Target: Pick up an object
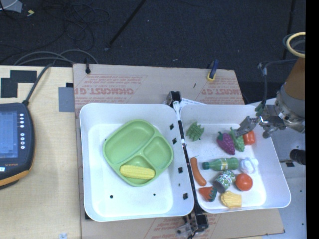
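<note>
My gripper hangs over the right bin's far right corner, open, and I see nothing between its fingers. Just below its left finger lie a red pepper, a green leafy piece and purple grapes. Further forward in the same bin are a green bottle, a red tomato, an orange sausage, a patterned can, a yellow piece and a green lettuce.
The left bin holds a green divided plate with a corn cob in its front compartment. A ridge divides the two bins. A teach pendant lies on the bench at far left.
</note>
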